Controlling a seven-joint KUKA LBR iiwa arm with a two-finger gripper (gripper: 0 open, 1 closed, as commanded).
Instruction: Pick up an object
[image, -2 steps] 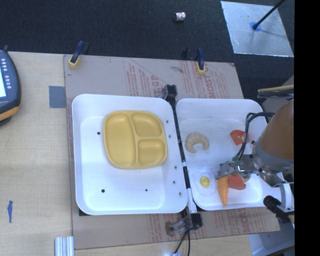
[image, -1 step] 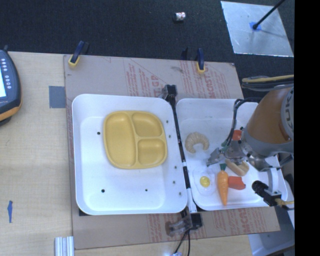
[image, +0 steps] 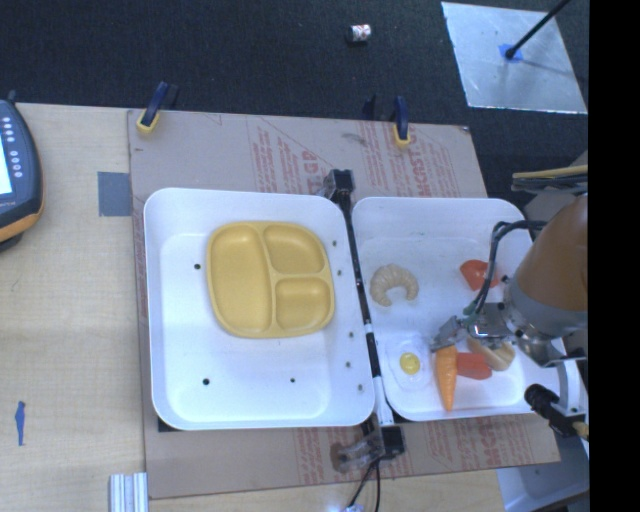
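On the bench before you: two white bins stood side by side, touching along a middle seam.
Left bin (image: 180, 380): you had one of these, and it held one yellow divided plate (image: 270, 278) with three compartments, lying flat in the upper half.
Right bin (image: 420, 225): one as well, and all the small food pieces lay in it.
Arm (image: 555, 270): one, reaching in from your right, its orange band above the right bin's far side and its grey wrist lower down.
Claw (image: 478, 335): one, low over the lower right part of the right bin; its tips were lost among the food pieces, so you could not tell whether they were spread or pressed together, nor whether anything sat between them.
Croissant (image: 394, 284): one, pale and curved, near the bin's middle, well apart from the claw, up and to its left.
Carrot (image: 446, 378): one, orange, pointing toward the bin's near wall, just below and left of the claw.
Fried egg (image: 409, 364): one, white with a yellow yolk, in the lower left corner of the right bin, just beside the carrot.
Red pieces: you could count two, one (image: 474, 271) by the arm's cable above the claw, and one (image: 472, 367) just under the claw beside the carrot.
Tan piece (image: 492, 352): one, right at the claw, too hidden for you to name.
Clamps: two blue and yellow ones (image: 156, 106) held the brown board's far edge.
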